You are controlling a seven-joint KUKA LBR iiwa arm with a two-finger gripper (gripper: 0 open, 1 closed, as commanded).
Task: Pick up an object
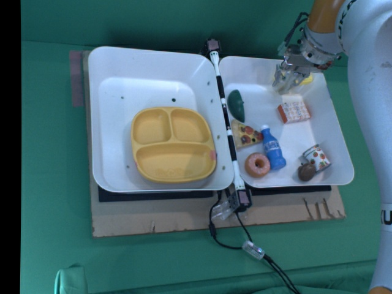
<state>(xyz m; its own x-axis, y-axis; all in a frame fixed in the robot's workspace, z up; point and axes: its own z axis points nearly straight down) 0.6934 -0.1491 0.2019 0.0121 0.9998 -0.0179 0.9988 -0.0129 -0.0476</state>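
Observation:
My gripper (286,83) hangs low over the back right part of the right bin (340,141). A small yellow object (306,78) peeks out just to its right, mostly hidden by the hand. Directly in front of the gripper lies an orange and white box (294,110). Further toward the front of that bin are a dark green piece (237,105), a pizza slice (244,133), a blue bottle (273,147), a pink donut (257,164), a patterned can (316,157) and a brown lump (306,172).
The left bin (116,90) holds a yellow divided plate (173,144). A black and white bar (223,106) runs between the two bins, with cables (245,244) trailing off the front. The grey arm (367,72) comes down the right side.

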